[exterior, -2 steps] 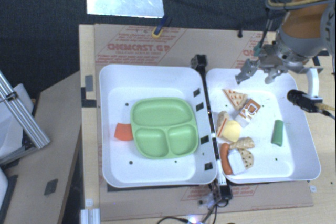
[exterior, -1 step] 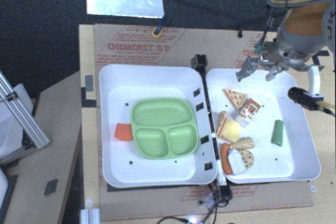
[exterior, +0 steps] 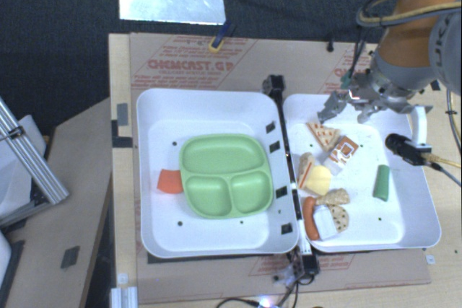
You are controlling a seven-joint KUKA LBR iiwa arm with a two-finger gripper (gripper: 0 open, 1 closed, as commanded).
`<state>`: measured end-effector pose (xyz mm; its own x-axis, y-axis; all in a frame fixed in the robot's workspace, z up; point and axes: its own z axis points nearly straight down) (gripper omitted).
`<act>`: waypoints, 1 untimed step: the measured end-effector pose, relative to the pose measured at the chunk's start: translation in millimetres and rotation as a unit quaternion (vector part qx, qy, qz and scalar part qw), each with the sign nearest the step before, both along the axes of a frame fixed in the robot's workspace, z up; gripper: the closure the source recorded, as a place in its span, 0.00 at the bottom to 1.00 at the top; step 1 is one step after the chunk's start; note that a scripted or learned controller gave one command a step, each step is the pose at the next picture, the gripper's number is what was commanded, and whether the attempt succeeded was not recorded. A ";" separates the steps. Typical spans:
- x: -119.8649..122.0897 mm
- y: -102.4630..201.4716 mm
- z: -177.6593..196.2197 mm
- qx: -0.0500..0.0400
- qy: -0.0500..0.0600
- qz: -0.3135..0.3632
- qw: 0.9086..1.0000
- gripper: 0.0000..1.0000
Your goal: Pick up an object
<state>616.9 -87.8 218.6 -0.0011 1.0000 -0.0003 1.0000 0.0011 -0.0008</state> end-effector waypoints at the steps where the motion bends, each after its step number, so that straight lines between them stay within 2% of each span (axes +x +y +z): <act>1: -5.2 -2.7 -61.3 0.000 0.001 0.000 1.000 0.00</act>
<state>611.7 -90.5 157.3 -0.0003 1.0000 0.0004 1.0000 0.0003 -0.0033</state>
